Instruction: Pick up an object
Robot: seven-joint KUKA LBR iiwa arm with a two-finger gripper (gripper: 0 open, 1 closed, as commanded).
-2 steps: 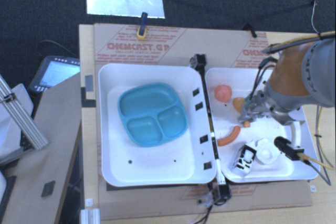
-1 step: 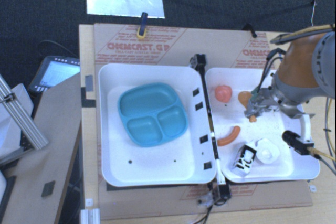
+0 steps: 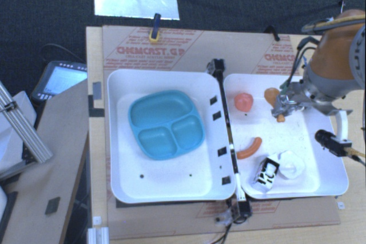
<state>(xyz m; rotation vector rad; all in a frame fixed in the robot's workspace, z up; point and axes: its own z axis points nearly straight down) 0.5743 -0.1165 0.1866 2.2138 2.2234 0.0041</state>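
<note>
So I'm down in the right bin [image 3: 329, 177] with my gripper [image 3: 282, 107] at about 1 o'clock in it, right on top of a small orange thing [image 3: 272, 94]. Honestly can't tell if my fingers are apart or together from up here. Pink ball [image 3: 243, 102] is just at my 9 o'clock, sausage [image 3: 249, 148] down at 7. The worry: the orange piece sits near the back wall, so I could nudge it away or close on nothing.

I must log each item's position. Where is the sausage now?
The sausage lies in the right bin, near the divider, below the pink ball and up-left of the black-and-white object.
</note>
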